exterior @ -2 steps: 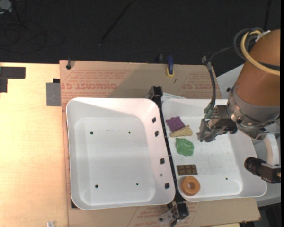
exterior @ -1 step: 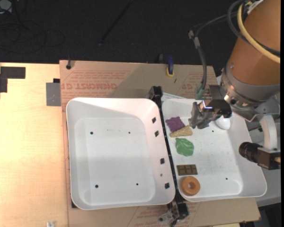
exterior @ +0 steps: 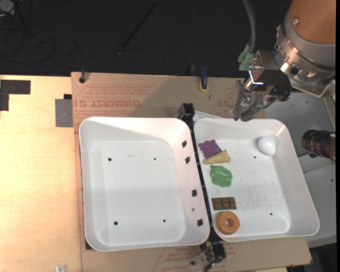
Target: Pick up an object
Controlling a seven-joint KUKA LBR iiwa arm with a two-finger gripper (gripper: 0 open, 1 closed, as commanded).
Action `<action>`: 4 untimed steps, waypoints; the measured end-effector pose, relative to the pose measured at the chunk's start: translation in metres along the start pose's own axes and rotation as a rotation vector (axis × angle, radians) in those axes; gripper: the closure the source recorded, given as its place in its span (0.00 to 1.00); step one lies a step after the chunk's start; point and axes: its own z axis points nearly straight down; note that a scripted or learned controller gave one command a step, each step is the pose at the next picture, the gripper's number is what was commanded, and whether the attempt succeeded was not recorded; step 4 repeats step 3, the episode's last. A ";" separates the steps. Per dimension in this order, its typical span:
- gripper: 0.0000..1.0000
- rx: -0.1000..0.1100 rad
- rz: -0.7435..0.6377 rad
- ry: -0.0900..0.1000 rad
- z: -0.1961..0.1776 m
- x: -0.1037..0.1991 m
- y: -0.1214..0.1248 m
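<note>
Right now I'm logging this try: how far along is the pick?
Nothing looks picked yet. The gripper hangs above the right bin's back rim. The white ball, purple piece, green piece, chocolate bar and donut all lie in that bin. Descending, grasping and lifting remain.

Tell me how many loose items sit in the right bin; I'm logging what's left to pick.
6, all in the right bin: purple piece, yellow wedge, green piece, brown chocolate bar, orange ring along its left side; white ball upper right.
</note>
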 end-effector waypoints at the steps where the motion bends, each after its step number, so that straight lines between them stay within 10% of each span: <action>1: 1.00 0.015 -0.001 -0.003 0.008 0.068 0.000; 2: 1.00 0.014 0.000 -0.003 0.009 0.129 0.000; 3: 1.00 0.024 0.003 -0.009 0.099 0.160 -0.001; 4: 1.00 0.024 0.003 -0.009 0.099 0.160 -0.001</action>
